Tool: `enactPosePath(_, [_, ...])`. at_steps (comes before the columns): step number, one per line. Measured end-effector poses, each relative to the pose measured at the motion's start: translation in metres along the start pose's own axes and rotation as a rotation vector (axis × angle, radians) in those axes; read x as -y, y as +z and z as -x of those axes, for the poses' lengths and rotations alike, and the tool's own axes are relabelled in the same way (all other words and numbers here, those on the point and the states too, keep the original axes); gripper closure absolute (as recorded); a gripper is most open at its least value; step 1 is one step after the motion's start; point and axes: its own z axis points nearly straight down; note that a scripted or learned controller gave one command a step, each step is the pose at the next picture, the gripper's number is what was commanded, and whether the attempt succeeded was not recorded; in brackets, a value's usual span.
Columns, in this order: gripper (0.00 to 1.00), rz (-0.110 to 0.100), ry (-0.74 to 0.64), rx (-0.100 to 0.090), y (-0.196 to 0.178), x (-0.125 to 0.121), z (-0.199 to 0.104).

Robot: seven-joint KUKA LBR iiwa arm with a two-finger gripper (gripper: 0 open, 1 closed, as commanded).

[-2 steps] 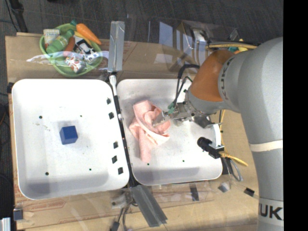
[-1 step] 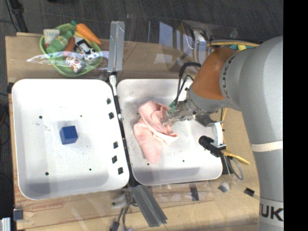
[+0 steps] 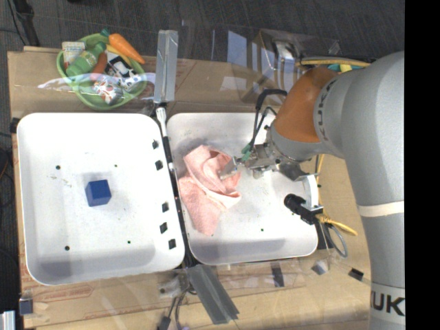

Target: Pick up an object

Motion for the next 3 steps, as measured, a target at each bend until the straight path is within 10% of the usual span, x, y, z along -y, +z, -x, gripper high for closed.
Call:
enactPosePath(1, [0.0, -0.001, -0.127, -0.001, 0.0101, -0.0147, -0.0338])
enactPosePath(2, [1.0, -0.004, -0.129, -0.001, 0.0007, -0.0146, -0.0338])
enactPosePath(3, [0.0, -0.004, -0.129, -0.001, 0.0006, -0.0146, -0.0335])
